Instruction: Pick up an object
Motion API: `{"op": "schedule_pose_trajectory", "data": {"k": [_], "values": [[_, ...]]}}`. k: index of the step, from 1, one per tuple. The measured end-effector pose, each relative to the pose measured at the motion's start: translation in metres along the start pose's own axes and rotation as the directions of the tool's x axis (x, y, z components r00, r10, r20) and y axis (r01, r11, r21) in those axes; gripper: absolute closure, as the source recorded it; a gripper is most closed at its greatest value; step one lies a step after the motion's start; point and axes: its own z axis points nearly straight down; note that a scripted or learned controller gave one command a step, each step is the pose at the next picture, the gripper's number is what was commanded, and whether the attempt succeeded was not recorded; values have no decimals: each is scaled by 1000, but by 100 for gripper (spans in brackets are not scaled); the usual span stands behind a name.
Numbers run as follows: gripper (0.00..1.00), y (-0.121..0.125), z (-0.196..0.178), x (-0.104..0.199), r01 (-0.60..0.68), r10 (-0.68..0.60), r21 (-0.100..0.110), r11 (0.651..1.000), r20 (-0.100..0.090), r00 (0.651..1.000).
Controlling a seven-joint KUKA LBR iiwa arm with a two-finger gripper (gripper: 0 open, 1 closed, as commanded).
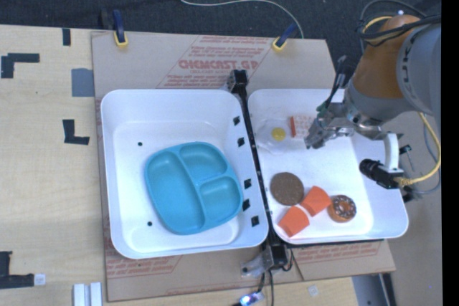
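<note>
In the right bin (373, 226) lie a brown round cookie (287, 188), two orange blocks (315, 200) (292, 221), a sprinkled donut (342, 208), a small yellow piece (278, 133) and a small orange strip (292, 127). My gripper (315, 138) hangs over the upper middle of that bin, just right of the orange strip and above the cookie. Nothing shows between its fingers.
The left bin (122, 154) holds a blue sectioned tray (192, 186). A black divider (247, 154) runs between the bins. A cable loops across the dark floor at the back. Clamps hold the cardboard base at its far edge.
</note>
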Motion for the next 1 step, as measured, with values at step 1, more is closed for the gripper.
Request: {"op": "schedule_pose_trajectory", "data": {"k": [1], "values": [[100,1,-48,0,1,-1,1,1000,0,1000]]}}
